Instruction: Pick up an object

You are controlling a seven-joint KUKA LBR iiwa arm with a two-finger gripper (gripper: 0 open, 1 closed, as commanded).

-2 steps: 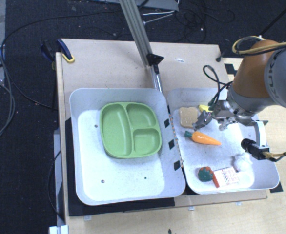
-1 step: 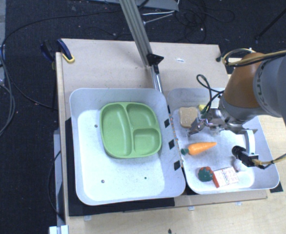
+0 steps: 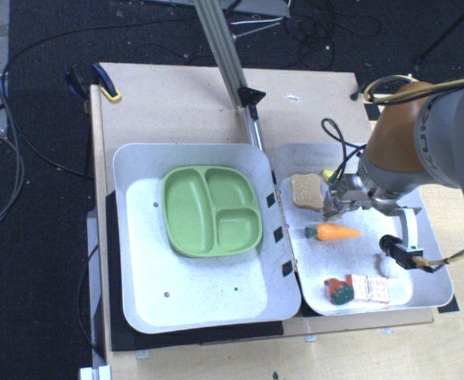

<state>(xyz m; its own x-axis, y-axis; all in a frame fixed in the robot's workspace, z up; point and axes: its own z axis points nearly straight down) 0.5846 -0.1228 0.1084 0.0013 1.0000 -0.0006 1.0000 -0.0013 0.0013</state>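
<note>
In the right bin (image 3: 430, 291) lie an orange carrot (image 3: 335, 232) with a green top, a tan slice of bread (image 3: 306, 191), and a red and green strawberry toy (image 3: 340, 290) beside a white packet (image 3: 370, 289). My gripper (image 3: 336, 204) hangs just above the carrot's middle, next to the bread's right edge. Nothing shows between it and the carrot.
The left bin (image 3: 137, 291) holds a green divided plate (image 3: 213, 210). A grey metal pole (image 3: 224, 46) slants across the back of the bench. Black clips (image 3: 283, 232) sit on the seam between the bins. Cables trail from the arm's wrist.
</note>
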